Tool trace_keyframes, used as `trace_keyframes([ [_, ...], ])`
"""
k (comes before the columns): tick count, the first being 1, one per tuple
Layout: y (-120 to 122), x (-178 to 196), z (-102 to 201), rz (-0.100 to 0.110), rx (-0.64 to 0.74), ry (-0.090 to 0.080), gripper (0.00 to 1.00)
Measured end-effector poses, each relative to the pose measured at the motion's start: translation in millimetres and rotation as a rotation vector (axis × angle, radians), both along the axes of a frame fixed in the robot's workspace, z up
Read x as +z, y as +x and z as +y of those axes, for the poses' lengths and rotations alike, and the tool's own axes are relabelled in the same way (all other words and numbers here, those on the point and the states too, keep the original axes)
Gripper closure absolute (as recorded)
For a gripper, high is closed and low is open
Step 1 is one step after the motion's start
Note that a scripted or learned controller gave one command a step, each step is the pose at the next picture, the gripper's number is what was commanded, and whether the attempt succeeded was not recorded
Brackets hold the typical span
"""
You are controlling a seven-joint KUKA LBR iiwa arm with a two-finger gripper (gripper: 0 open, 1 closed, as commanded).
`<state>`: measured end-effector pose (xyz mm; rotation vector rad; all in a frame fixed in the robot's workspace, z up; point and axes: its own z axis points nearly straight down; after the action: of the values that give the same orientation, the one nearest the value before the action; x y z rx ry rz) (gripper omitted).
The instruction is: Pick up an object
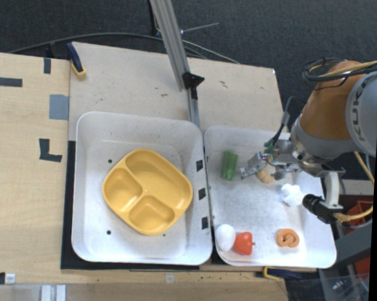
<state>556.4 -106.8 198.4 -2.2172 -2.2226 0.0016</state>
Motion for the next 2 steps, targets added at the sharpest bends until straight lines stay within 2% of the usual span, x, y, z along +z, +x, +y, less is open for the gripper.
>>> trace_keyframes([
  [1,0,0,0,0.0,0.0,0.0,0.0],
  [2,-2,-43,1,0.004,-0.001,-0.001,0.0],
])
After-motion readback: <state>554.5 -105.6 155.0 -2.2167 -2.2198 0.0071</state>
